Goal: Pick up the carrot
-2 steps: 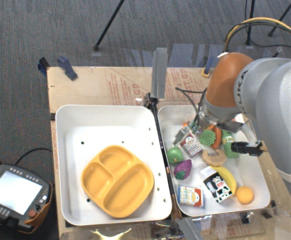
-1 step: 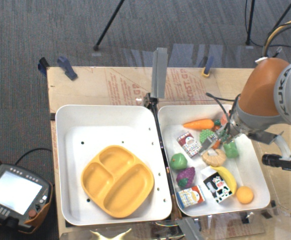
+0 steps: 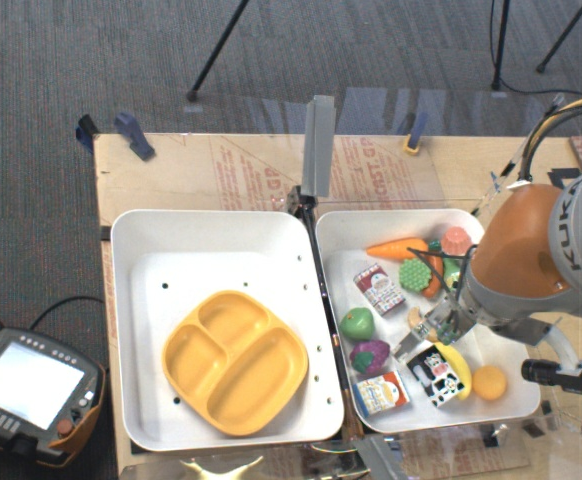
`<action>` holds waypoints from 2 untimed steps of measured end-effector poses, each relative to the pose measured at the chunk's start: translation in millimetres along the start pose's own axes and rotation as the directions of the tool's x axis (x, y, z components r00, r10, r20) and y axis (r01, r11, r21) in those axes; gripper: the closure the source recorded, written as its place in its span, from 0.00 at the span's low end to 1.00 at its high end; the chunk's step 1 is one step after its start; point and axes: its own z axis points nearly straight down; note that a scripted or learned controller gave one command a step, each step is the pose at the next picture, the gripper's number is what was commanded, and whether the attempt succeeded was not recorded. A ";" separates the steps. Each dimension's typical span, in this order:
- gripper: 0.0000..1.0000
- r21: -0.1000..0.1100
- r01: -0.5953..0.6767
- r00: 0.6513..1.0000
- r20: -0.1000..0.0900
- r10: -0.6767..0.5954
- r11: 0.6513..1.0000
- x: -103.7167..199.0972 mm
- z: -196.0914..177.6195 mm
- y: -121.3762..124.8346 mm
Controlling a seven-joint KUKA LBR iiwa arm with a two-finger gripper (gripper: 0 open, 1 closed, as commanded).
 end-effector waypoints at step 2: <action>1.00 0.005 0.025 1.000 -0.001 -0.025 1.000 -22.3 -177.6 -62.3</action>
